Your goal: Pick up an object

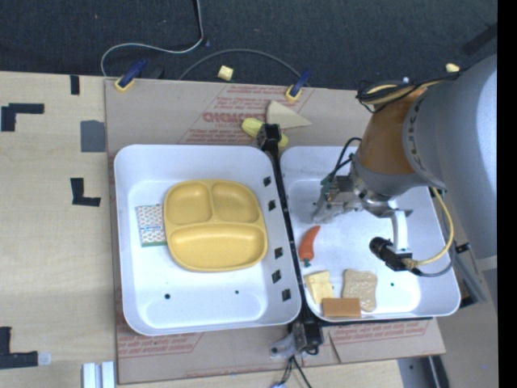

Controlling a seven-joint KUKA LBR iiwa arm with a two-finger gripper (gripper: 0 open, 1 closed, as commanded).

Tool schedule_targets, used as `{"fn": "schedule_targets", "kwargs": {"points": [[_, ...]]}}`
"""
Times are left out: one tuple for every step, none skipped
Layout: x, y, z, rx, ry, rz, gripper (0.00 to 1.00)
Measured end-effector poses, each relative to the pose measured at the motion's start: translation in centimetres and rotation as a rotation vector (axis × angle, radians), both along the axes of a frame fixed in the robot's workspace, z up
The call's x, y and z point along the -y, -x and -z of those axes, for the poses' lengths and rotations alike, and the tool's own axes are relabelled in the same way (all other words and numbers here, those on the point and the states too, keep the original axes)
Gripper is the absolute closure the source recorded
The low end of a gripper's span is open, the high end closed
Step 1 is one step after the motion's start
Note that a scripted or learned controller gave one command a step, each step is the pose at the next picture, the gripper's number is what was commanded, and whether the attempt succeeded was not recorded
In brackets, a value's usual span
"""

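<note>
Looming largest at the right edge of the frame, the grey arm (477, 160) with its orange band (392, 140) reaches down and leftward into the right bin (436, 297). You see the gripper (329, 204) low over the upper left part of that bin; whether its jaws are released or clenched you cannot tell, and nothing shows between them. Just below and left of the gripper, apart from it, lies a small orange-red object (308, 242) on the bin floor. Along the bin's lower edge sit a pale yellow block (320, 284), a tan speckled piece (360, 287) and a brown block (341, 306), close together. At centre left, the left bin (133, 297) holds a yellow divided plate (216, 225), with a small patterned card (150, 224) touching the plate's left side.
</note>
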State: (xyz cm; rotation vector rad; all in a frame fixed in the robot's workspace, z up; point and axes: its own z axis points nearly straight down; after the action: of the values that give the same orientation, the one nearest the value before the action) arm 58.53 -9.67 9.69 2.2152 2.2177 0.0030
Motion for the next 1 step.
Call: {"fn": "schedule_targets", "kwargs": {"points": [[0.00, 0.02, 0.06, -0.001, 0.000, 0.000, 0.00]]}}
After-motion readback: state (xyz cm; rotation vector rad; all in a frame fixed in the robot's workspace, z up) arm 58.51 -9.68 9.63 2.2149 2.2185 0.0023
